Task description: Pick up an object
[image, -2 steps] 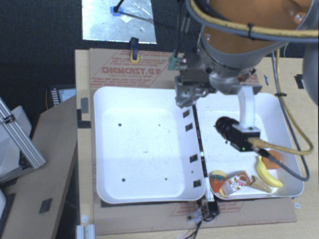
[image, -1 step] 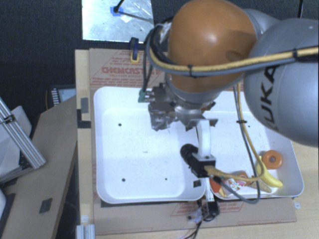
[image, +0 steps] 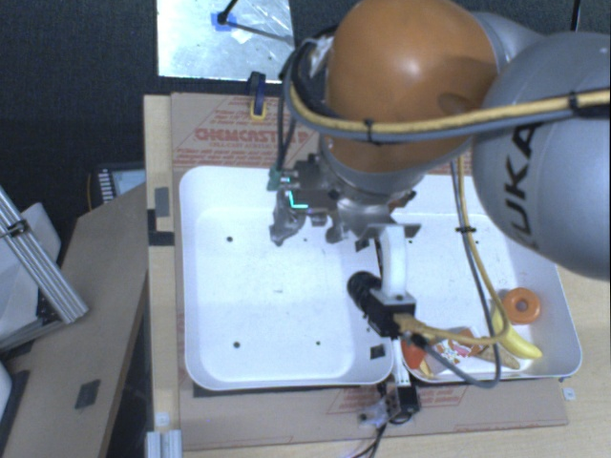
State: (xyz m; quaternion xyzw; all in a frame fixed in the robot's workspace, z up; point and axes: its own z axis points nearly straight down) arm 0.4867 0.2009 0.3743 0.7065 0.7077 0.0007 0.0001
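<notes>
My gripper point(image: 310, 229) hangs below the orange band over the far right part of the left bin point(image: 215, 351). It is open, with only white bin floor showing between the fingers. In the right bin point(image: 571, 351), near its front right corner, lie an orange ring-shaped object point(image: 521, 305), a yellow banana point(image: 516, 344) and a red and white packet point(image: 441, 352). The gripper is well to the left of these and touches none of them. The arm hides much of the right bin.
The bins stand on a cardboard sheet point(image: 229, 134). A shiny metal plate point(image: 221, 27) lies beyond the bench. A yellow cable point(image: 482, 280) hangs down across the right bin.
</notes>
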